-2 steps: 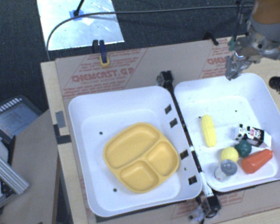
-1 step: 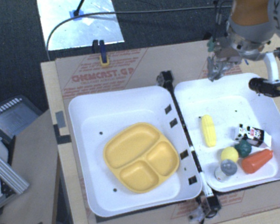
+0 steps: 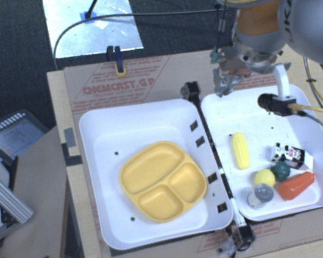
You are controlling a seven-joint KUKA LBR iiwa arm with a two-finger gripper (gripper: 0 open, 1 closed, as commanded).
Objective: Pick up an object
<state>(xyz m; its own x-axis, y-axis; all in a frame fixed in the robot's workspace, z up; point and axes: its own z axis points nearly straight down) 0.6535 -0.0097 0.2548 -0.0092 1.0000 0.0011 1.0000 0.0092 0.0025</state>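
The right bin (image 3: 251,112) holds a yellow corn cob (image 3: 240,150) near its middle. At its front right lie a yellow ball (image 3: 265,178), a dark green ball (image 3: 280,169), an orange carrot (image 3: 295,185), a grey round piece (image 3: 263,193) and a black-and-white box (image 3: 291,155). My gripper (image 3: 227,83) hangs over the back left rim of this bin, well behind the corn and apart from every object. Nothing shows in it.
A yellow divided plate (image 3: 161,181) lies in the left bin (image 3: 103,166). A black cylinder on a white bracket (image 3: 276,103) juts over the right bin's back right. A black divider (image 3: 211,153) runs between the bins. Cables cross the back.
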